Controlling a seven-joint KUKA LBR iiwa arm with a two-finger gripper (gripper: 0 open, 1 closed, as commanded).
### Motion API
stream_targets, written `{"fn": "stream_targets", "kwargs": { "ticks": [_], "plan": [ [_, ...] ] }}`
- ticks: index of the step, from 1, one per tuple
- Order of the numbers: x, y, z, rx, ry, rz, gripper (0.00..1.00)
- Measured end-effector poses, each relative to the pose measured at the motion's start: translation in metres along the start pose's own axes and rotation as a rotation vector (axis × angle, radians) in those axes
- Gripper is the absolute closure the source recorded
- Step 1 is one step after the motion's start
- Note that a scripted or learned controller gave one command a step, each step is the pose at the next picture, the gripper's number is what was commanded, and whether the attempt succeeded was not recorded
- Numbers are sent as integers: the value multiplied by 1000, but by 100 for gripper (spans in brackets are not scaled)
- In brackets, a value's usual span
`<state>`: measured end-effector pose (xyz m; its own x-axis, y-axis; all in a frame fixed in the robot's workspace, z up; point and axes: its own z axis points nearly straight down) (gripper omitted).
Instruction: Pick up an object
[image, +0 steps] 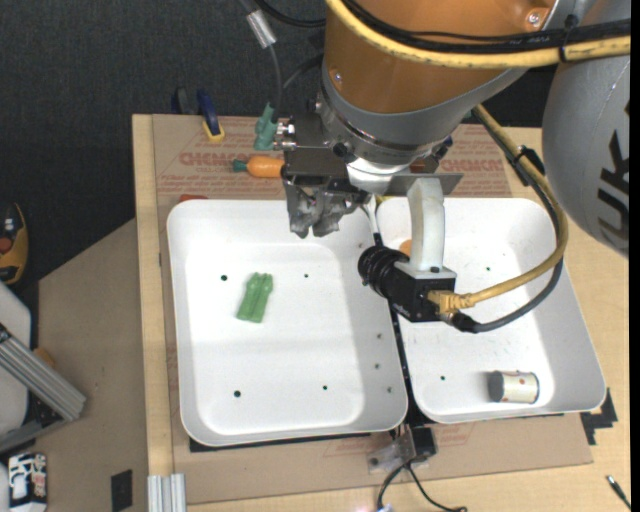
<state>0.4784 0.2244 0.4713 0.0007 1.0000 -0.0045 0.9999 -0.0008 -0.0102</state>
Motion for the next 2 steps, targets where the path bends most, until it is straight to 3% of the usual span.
{"fn": "stream_targets", "kwargs": {
  "ticks": [2],
  "plan": [
    [2,1,-26,-13,6,-4,100]
  ]
}}
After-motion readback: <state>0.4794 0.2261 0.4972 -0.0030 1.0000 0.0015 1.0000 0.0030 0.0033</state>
